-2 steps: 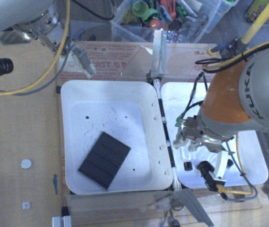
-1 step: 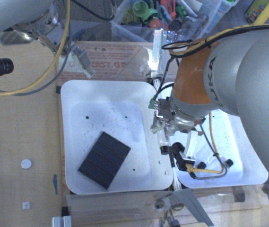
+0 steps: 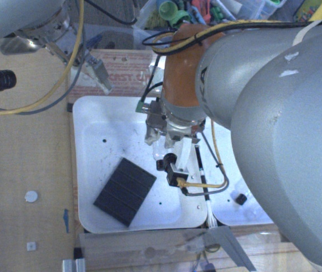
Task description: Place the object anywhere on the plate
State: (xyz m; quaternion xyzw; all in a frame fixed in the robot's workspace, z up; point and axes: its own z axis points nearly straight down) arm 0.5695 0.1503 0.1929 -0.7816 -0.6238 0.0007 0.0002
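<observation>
Grey arm (image 3: 274, 123) fills the right side, and its gripper (image 3: 162, 149) hangs over the middle of the left bin (image 3: 93, 118); can't tell whether it is apart or together. 1 black ribbed slab (image 3: 125, 191) lies flat and askew in that bin's lower left, apart from the gripper. 1 small black piece (image 3: 240, 198) sits in the right bin (image 3: 228, 211) near its left rim.

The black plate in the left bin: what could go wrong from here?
The black plate lies beside the end effector, not under it; a release now would likely miss it. I cannot tell whether the end effector holds anything, so the grasp may have failed. A small black piece sits in the right bin, far from the plate.
</observation>
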